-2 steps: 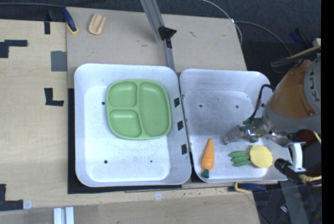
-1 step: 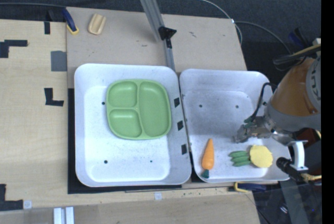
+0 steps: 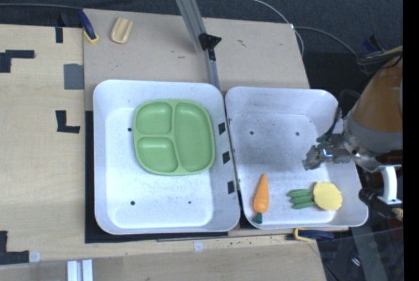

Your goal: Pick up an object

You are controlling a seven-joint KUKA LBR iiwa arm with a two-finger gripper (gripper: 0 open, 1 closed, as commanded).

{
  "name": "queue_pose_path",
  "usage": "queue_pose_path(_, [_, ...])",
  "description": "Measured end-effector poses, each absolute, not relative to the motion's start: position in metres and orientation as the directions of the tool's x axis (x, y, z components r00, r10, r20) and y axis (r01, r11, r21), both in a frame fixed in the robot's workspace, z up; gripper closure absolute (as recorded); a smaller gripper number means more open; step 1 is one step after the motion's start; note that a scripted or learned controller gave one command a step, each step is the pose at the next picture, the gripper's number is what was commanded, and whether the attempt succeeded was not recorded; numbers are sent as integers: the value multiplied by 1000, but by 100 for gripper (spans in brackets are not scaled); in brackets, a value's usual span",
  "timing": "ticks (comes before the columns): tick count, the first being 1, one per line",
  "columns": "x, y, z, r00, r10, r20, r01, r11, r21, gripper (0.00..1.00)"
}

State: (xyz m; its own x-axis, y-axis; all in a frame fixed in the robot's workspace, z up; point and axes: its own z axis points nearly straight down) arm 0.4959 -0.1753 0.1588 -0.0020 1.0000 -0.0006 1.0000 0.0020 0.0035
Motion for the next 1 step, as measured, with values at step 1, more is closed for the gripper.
queue_pose_path(1, [495,-181,220,-1,1000,-2,1000,1,5,100])
